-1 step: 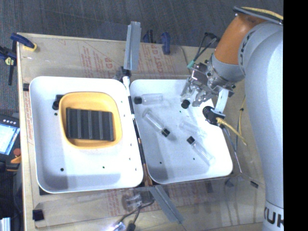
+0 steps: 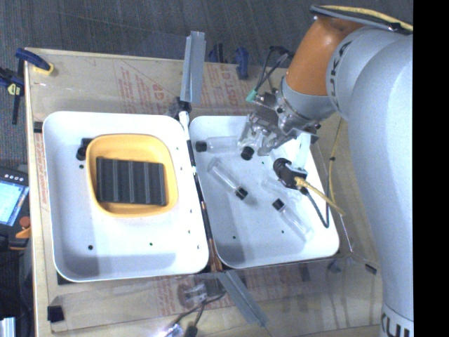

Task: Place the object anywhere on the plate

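So the gripper (image 2: 261, 140) is hanging low over the upper part of the right bin (image 2: 323, 241), and honestly I cannot tell how it's set, too much clutter up there. The objects are clear tubes with dark caps lying flat on that bin's floor. The nearest tube (image 2: 226, 178) sits just below-left of the gripper, long axis running diagonally from upper left to lower right, cap at the lower-right end; another tube (image 2: 291, 215) lies further right on a similar slant. I'd say grab it across the narrow width, mid-length, so it doesn't roll. The yellow plate (image 2: 160, 146) waits in the left bin (image 2: 63, 251), with a dark ridged block (image 2: 131, 182) on it.
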`<state>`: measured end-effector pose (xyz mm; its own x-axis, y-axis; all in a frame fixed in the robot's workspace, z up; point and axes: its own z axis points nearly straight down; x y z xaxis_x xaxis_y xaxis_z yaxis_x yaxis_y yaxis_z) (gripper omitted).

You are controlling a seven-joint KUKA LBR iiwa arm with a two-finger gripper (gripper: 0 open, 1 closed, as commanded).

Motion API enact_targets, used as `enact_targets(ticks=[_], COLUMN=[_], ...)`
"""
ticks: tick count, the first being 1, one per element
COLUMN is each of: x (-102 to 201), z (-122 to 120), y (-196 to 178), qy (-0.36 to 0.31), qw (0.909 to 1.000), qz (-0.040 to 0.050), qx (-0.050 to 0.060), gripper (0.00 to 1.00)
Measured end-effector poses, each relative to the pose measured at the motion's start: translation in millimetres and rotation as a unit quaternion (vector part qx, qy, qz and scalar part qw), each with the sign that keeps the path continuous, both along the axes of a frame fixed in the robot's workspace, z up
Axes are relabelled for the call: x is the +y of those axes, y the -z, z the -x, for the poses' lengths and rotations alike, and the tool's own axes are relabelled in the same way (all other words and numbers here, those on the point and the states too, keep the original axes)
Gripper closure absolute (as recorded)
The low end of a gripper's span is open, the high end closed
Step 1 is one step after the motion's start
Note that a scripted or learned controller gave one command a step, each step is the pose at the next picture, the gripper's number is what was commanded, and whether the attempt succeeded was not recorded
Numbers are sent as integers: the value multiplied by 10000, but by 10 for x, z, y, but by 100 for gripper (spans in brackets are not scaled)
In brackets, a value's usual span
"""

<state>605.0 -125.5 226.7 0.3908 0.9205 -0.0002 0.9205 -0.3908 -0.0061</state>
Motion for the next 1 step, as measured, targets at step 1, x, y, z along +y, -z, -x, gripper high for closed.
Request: enact_targets(ticks=[1], x=[713], z=[-196], y=[-17], qy=[-271], qw=[9996], qz=[6], qx=[-16], gripper=[100])
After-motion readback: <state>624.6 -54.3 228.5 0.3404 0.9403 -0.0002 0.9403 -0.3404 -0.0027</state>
